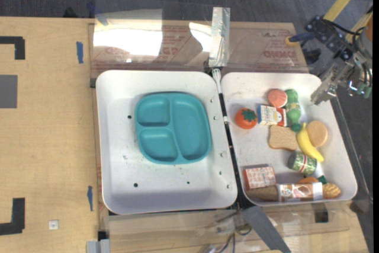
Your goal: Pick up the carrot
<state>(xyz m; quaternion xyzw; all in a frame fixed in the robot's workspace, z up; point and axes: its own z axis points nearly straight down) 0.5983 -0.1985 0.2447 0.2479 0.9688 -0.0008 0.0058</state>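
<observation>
approach step: carrot not yet reached

starting at the left, the left bin (pixel 112 145) carries a teal divided plate (pixel 173 127) that plays no part in this task. the right bin (pixel 249 151) holds the toy food, with a tomato (pixel 246 118) on its left side. the carrot (pixel 309 179) appears to be the small orange piece near the bin's front right corner, wedged between the green can (pixel 302 162) and the bottle (pixel 302 191) and mostly covered by them. at the far right, the gripper (pixel 324 93) hangs over the bin's back right edge, well apart from the carrot. how wide the claw is open cannot be told from here, and no object is seen in it. judged step: approach. the next move calls for travel toward the front of the bin, then a descent into the narrow space between can and bottle without pushing either.
</observation>
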